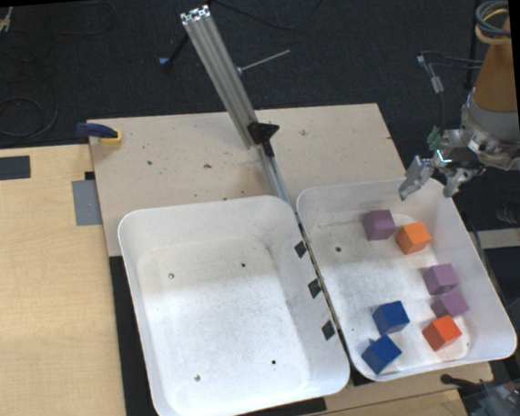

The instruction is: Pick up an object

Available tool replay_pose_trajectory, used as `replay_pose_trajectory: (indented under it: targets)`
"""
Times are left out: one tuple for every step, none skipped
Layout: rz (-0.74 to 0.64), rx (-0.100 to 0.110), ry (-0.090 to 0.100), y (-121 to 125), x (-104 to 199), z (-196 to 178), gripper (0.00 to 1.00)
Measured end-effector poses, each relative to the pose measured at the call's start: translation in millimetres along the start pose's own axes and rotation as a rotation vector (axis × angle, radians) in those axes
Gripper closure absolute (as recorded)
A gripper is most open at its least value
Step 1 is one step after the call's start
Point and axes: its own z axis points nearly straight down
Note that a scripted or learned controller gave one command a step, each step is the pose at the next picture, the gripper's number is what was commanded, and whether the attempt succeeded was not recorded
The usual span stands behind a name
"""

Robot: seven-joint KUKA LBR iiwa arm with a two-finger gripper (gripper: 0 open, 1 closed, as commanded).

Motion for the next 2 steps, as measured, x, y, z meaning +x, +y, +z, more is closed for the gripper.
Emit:
replay_pose_trajectory:
  targets:
    - [-0.005, -0.004, -0.002, 1, 0, -3, 0.00]
    - [-0.006, -0.001, -0.001, 3, 5, 41, 0.00]
